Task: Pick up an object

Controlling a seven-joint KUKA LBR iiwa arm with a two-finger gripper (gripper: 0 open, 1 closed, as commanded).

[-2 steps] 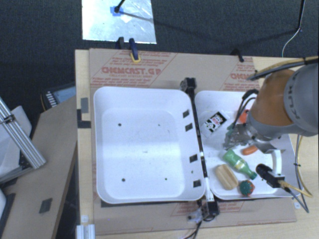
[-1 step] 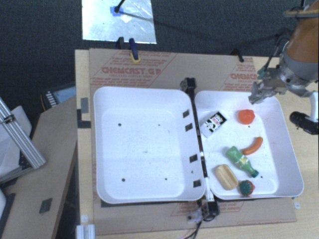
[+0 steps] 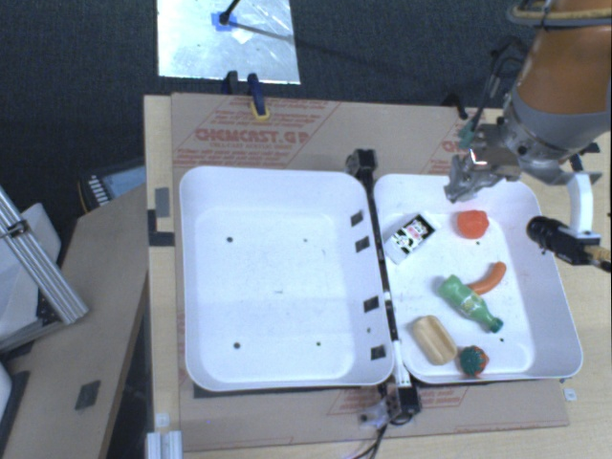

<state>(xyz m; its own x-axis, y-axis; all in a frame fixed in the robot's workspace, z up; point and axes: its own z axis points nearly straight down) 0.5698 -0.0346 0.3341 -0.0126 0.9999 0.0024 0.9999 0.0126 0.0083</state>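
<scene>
The right bin [image 3: 545, 285] holds an orange-red round fruit [image 3: 471, 223], a small black-and-white carton [image 3: 411, 235], an orange carrot [image 3: 488, 276], a green bottle [image 3: 469, 302], a tan bread roll [image 3: 432, 338] and a strawberry [image 3: 471, 360]. My gripper [image 3: 466, 182] hangs over the bin's far edge, just above and left of the round fruit. Nothing shows between its fingers.
The left bin [image 3: 277, 275] sits beside the right one, with black clips [image 3: 368, 256] along the shared edge. Both rest on a cardboard sheet [image 3: 268, 132]. A shiny metal plate [image 3: 228, 25] lies on the dark floor beyond. A black fixture [image 3: 559, 239] juts over the right bin's right rim.
</scene>
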